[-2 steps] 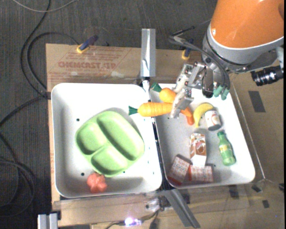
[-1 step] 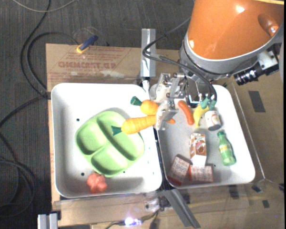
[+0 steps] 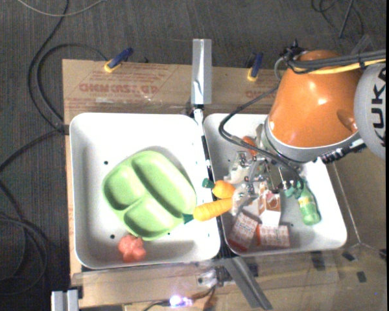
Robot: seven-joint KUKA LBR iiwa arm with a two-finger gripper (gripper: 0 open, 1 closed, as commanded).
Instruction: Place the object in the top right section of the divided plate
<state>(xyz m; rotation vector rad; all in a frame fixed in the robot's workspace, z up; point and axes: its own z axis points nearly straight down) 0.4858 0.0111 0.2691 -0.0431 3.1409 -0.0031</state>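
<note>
Notably, your readable writing was sparse: white letters "KU" on the arm at the right edge, and faint red print on the cardboard behind the bins, too blurred to read. Your gripper hung over the right bin among small printed packets and a green bottle; I could not tell its state. The carrot lay across the wall between bins, just beside the green divided plate in the left bin.
</note>
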